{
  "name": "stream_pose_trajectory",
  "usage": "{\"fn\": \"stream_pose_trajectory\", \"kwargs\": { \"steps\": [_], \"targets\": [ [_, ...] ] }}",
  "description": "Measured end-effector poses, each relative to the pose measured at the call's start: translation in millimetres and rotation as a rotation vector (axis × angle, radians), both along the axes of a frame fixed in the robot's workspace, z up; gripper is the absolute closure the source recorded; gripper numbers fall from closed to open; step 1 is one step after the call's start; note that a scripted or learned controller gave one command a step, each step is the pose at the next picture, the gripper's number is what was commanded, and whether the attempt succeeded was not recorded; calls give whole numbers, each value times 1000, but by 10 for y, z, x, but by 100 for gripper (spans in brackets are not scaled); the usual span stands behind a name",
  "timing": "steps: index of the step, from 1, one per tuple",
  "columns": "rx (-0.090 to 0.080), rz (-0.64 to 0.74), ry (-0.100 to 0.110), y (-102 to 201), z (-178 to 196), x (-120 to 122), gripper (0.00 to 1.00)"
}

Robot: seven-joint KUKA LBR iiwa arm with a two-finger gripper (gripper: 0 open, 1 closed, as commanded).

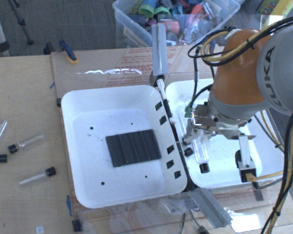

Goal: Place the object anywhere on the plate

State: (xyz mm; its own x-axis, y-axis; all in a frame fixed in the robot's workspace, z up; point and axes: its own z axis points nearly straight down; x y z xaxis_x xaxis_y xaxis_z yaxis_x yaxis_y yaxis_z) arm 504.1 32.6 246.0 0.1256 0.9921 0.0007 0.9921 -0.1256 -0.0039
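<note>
A dark grey ribbed plate [133, 147] lies flat in the middle of the left white bin [81, 113]. A clear vial with a black cap [201, 156] is in the right bin [225, 176], close to the divider, with its cap toward the front. My gripper [197, 133] hangs under the orange wrist directly over the vial's upper end, mostly hidden by the wrist and cables. I cannot make out whether the vial rests on the bin floor or is lifted off it.
A row of black clips [167, 137] runs along the divider between the bins. Several loose capped vials [28, 143] lie on the bench at the left. A clear tub of coloured items [179, 11] stands behind the bins.
</note>
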Motion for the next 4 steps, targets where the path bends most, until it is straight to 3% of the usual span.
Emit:
{"fn": "stream_pose_trajectory", "kwargs": {
  "steps": [1, 2, 3, 4],
  "targets": [
    [-2, -118, 4, 643, -411, -21, 100],
    [-3, -122, 0, 1190, 419, -254, 100],
    [-4, -284, -2, 1716, 289, -255, 100],
    [-2, 50, -3, 1841, 1258, -250, 100]
  ]
}}
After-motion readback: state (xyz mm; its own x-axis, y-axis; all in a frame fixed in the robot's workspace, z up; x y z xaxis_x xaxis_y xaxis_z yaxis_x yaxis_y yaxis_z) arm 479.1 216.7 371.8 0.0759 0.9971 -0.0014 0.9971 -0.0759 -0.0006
